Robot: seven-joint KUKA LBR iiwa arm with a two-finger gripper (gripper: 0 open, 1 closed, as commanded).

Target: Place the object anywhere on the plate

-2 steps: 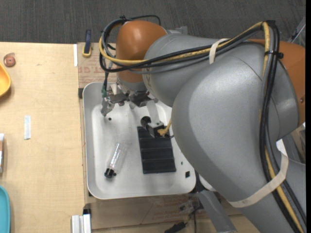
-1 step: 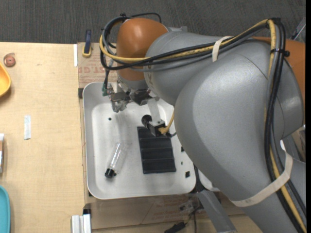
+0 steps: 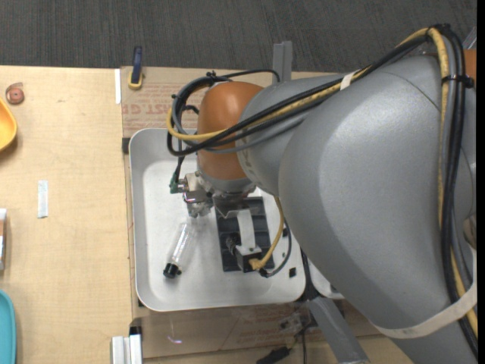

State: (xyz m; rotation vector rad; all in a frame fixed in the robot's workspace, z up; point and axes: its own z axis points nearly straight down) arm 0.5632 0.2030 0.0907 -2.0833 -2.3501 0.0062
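Note:
A clear tube (image 3: 180,245) with a black cap (image 3: 171,271) lies slanted on the floor of the left white bin (image 3: 151,203), cap end toward the front. My gripper (image 3: 198,205) hangs low in this bin, right at the tube's upper end. The orange wrist band (image 3: 227,127) and the grey arm cover what lies behind and to the right of it. I cannot tell whether the gripper touches the tube.
The grey arm (image 3: 364,188) hides most of the right side of the bench. On the wooden bench left of the bin lie a yellow item (image 3: 4,131), a teal item (image 3: 4,328) and a small white strip (image 3: 43,199). A blue clip (image 3: 137,65) sits behind the bin.

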